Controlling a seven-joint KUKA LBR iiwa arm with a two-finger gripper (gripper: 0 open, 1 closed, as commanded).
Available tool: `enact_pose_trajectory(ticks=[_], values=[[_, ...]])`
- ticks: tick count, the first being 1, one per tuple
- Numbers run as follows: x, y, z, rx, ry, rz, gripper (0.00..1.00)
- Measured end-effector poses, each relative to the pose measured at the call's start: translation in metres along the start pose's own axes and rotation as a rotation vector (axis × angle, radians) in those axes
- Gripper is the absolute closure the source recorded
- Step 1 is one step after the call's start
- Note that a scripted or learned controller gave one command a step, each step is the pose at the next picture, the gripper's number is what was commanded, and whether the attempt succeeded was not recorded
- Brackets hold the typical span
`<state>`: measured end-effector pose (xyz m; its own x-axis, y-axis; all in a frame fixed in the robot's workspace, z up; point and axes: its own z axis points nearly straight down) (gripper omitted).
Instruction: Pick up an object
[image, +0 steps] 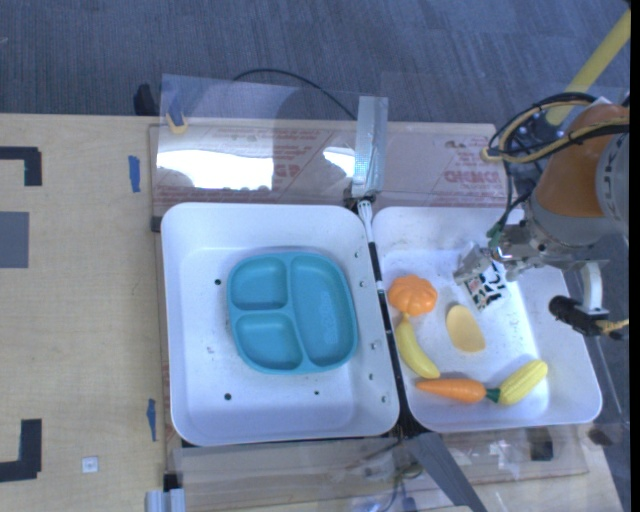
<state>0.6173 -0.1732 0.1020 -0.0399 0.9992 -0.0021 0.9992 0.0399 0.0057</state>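
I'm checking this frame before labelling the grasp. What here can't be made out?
- Gripper, camera view: its own body and the wrist above cover the tips, so open or shut is unclear.
- Black-and-white item under it: too small and partly covered to identify or judge contact.
- Arm: cut off by the right edge.
- Carrot: its leafy end is tucked behind the corn.

In the right white bin (575, 395), the toys crowd from 6 to 9 o'clock: orange round fruit (412, 295), yellow banana (414, 350), orange carrot (452, 389), yellow corn cob (523, 381), pale yellow slice (464, 329). Bare floor lies toward 12 and 3 o'clock.
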Motion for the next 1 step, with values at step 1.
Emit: enact_pose_trajectory(ticks=[1], values=[[-0.0004,0.0001,-0.0090,-0.001,-0.001,0.001,1.00]])
